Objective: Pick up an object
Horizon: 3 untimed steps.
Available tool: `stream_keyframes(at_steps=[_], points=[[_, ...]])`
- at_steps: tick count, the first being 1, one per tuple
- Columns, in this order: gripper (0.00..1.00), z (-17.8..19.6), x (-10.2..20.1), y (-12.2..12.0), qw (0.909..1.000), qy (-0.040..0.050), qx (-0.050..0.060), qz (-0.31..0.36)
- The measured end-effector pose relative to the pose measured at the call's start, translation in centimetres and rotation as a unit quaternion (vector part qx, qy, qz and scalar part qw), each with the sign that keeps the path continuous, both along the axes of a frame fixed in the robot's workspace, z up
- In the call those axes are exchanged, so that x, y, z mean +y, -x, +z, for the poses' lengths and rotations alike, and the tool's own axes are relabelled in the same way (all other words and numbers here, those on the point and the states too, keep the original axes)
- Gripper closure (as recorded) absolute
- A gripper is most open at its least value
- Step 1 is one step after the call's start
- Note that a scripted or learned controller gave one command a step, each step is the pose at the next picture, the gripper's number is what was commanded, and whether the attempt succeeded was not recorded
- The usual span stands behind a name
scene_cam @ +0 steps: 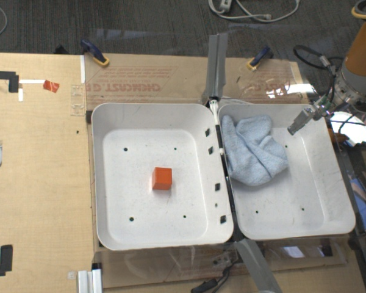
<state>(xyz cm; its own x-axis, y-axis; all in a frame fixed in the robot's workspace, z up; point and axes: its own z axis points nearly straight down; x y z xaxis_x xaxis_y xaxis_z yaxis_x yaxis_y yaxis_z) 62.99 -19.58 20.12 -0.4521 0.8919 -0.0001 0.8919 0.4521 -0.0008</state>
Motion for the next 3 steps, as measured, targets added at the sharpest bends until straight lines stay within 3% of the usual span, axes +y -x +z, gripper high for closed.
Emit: stream_keyframes(at_steps=[1,2,3], points=[[0.0,-10.9,1.4,4.6,0.9869,-0.0002,-0.001,0.162],[1.0,-9.9,1.3,4.5,0.9872,0.0004,-0.003,0.16],[1.0,0.3,0.6,3.3,0.9414,0.001,-0.003,0.337]])
